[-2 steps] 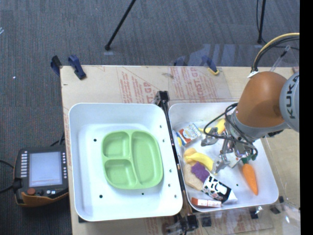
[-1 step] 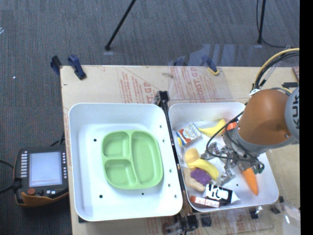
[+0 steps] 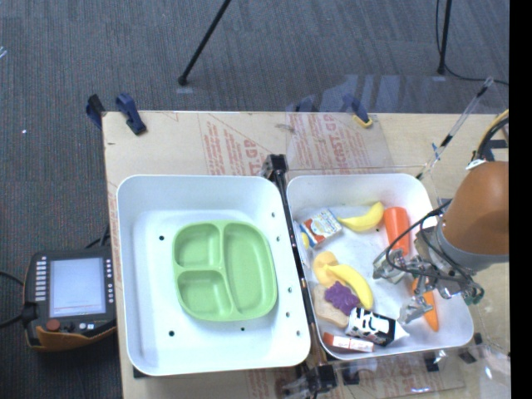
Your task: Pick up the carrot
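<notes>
the jaws cannot be read from the camera view; the gripper [image 3: 420,293] is a tangle of dark metal and cables under the arm's orange band [image 3: 486,209], and whether it is spread or pressed together i cannot tell; the gripper hangs low over the right bin [image 3: 303,191], near that bin's right wall.

the carrot [image 3: 397,227] lies partly beneath the gripper; its thick orange end shows just beyond the gripper toward the bin's far wall, and an orange tip shows on the near side at the gripper's lower right; the middle of it is hidden by the metalwork, so whether anything grips it cannot be told.

just to the left of the carrot's thick end lies a small banana [image 3: 364,219], and further left a small carton [image 3: 321,227] with red and white print; to the gripper's left, near but apart, a second banana [image 3: 349,281] lies slantwise, with a purple bunch of grapes [image 3: 341,297] touching its near side on a tan slice; on the near-left side of the gripper sits a black-and-white box [image 3: 371,326], and beyond it a flat red packet [image 3: 347,343] against the bin's near wall.

well to the left, the left bin [image 3: 141,214] holds a green divided plate [image 3: 224,270]; a teach pendant [image 3: 71,293] lies on the floor farther left.
</notes>
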### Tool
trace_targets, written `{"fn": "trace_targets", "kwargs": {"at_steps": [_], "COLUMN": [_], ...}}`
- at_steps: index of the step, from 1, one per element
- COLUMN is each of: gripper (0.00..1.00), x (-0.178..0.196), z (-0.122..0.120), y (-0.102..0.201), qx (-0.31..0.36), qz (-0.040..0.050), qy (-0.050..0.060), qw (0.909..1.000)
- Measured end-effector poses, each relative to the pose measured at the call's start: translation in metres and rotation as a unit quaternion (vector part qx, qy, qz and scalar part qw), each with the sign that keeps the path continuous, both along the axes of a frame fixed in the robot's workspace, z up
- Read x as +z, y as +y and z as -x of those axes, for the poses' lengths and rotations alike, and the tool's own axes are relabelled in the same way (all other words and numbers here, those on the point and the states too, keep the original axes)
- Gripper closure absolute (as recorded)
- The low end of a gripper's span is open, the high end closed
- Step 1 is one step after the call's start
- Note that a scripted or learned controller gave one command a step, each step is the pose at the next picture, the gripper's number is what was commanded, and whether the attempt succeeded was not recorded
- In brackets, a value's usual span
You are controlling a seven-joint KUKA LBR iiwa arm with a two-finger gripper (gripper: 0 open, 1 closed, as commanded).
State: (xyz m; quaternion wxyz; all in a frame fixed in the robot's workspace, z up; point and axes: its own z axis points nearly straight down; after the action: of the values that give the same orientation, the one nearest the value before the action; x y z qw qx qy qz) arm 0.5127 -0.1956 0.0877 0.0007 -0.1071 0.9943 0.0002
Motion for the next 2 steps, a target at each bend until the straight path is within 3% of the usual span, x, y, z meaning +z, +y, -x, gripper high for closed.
{"fn": "trace_targets", "kwargs": {"at_steps": [1, 2], "gripper": [1.00, 0.00], "x": [0.0099, 0.0097], "z": [-0.0024, -0.0023], "y": [0.0033, 0.0035], "qx": [0.002, 0.003], "qz": [-0.0019, -0.0019], "qy": [-0.002, -0.002], "qw": [1.0000, 1.0000]}}
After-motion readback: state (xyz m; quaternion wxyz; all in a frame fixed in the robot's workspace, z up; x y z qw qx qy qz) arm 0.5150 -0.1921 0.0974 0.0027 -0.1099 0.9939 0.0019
